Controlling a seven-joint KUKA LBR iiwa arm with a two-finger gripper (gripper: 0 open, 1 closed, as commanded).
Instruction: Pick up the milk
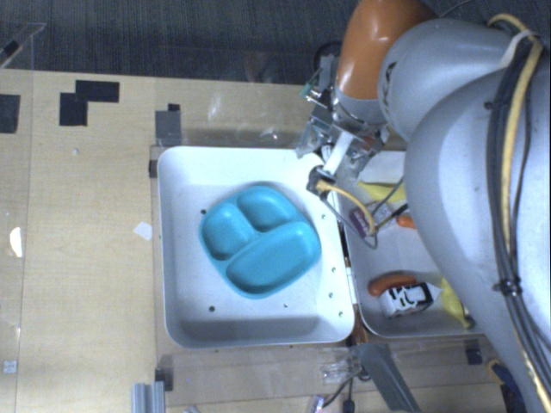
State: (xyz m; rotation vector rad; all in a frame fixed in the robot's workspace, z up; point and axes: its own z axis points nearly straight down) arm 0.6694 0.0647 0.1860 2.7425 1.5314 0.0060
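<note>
The milk point(406, 298) looks like a small white carton with black markings. It lies at the near end of the right bin point(379, 323), just under a reddish-orange sausage-shaped thing point(392, 281). My gripper point(320, 155) hangs over the far end of the wall between the two bins, well away from the milk and farther back. The big grey arm hides most of the right bin.
A blue divided plate point(261, 241) lies in the middle of the left bin point(185, 196). In the right bin, a yellow thing point(379, 189) and a small orange thing point(405, 223) lie near the gripper. Another yellow piece point(455, 304) shows beside the milk.
</note>
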